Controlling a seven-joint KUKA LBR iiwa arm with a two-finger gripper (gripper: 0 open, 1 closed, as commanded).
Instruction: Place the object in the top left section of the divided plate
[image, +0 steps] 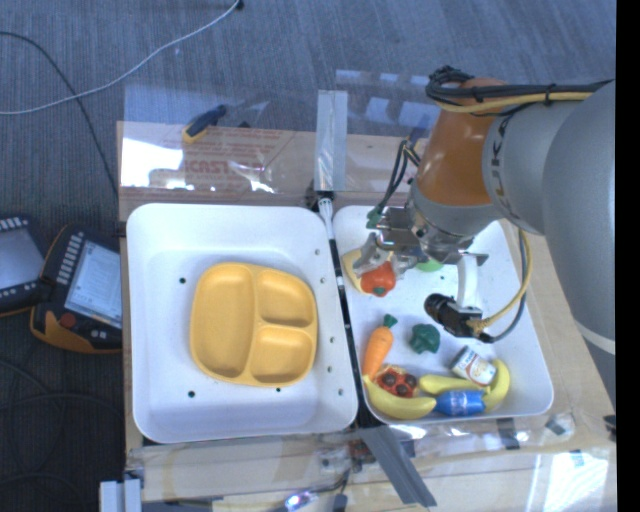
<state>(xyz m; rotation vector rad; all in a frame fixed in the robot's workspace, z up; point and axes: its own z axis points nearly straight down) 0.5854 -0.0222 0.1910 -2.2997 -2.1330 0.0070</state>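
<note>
The grey arm's two-finger gripper (385, 252) hangs over the right bin, seemingly closed on a small orange-red toy fruit (378, 281); lift straight, then carry toward nine o'clock to the yellow divided plate (253, 324).

Yellow divided plate in the left bin, small orange-red toy at the gripper in the right bin

The divided plate (254, 323) is yellow with rounded corners and lies flat near the middle of the left white bin (160, 400), turned a little against the bin's sides. Low ridges split it into three sections: one long section on its left side and two smaller ones on its right side. Nothing lies in any section. The orange-red toy (378, 280), perhaps a tomato or a pepper with a bit of green on top, sits in the upper left part of the right bin (535, 385), directly at the gripper (383, 258) tips.
</note>
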